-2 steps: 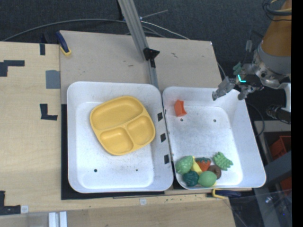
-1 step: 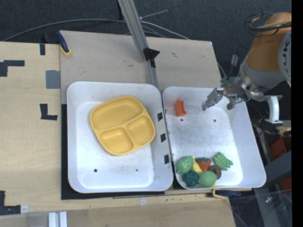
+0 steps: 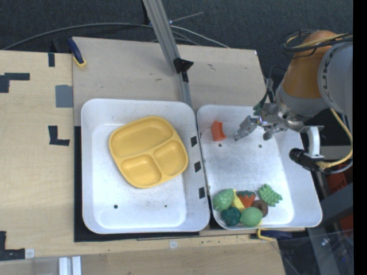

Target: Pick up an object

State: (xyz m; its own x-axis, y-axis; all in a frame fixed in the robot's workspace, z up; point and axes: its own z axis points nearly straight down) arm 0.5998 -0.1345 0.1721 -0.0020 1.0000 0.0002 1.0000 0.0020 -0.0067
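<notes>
Gripper [image 3: 253,128] over upper part of right bin [image 3: 298,171], fingers spread apart, nothing between them. Orange block [image 3: 218,131] just left of fingertips, apart — resting on bin floor near left wall. Cluster of toy produce [image 3: 246,203] at bin's near edge. Left bin [image 3: 94,171] — yellow divided plate [image 3: 148,151] lying tilted.

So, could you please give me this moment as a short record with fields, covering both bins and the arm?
left bin: white shallow bin holding a yellow three-compartment plastic plate
right bin: white shallow bin
far end of right bin: small orange block, lying alone
near end of right bin: cluster of toy fruit and vegetables, green, red and yellow
gripper: two-finger gripper over the right bin, right of the orange block, nothing seen between its fingers
</notes>
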